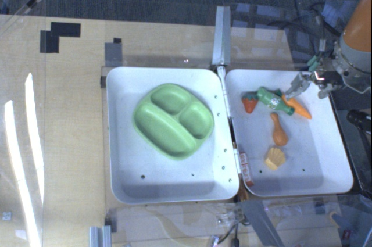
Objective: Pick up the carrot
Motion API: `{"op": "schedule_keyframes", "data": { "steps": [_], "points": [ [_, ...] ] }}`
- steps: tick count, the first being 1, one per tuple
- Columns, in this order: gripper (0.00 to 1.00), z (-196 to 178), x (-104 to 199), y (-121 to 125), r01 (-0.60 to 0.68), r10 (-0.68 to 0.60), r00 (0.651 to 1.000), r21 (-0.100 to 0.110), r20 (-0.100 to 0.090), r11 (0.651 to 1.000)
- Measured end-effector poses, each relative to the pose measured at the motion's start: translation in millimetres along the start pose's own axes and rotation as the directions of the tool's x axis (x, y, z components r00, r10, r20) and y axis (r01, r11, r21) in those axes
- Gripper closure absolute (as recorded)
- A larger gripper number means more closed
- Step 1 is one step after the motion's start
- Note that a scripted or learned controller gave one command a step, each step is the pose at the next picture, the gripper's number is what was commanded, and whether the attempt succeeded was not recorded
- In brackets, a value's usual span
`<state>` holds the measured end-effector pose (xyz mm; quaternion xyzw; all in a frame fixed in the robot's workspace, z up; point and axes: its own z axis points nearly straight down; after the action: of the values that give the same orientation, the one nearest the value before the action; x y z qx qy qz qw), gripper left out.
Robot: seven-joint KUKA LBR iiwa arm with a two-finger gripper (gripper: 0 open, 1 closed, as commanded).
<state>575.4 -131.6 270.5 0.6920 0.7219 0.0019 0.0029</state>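
The hand reaches in from the three o'clock side and hangs over the far part of the right bin, its pale fingers pointing down toward eleven o'clock of the carrot. Whether those fingers are spread or pressed together I cannot tell; nothing shows pinched between them.

The carrot lies flat on the bin floor near the bin's one o'clock corner, orange, its thin end aimed toward four o'clock. Its thick end meets the green toy that stretches away toward ten o'clock. At that toy's nine o'clock end sits a small red strawberry, touching or just beside it. Toward six o'clock from the carrot lies a tan, pear-shaped piece with a narrow neck, and beyond it, again toward six o'clock, a small yellow chunk.

The left bin holds a green divided plate with three compartments, turned at a slant near the bin's middle. Both bins rest on the pale wooden bench.
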Motion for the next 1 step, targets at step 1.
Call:
{"op": "schedule_keyframes", "data": {
  "steps": [1],
  "points": [
    [0.0,180.8,-21.2,-17.1,-0.009,0.009,1.0,-0.006,0.001,1.0]
  ]
}}
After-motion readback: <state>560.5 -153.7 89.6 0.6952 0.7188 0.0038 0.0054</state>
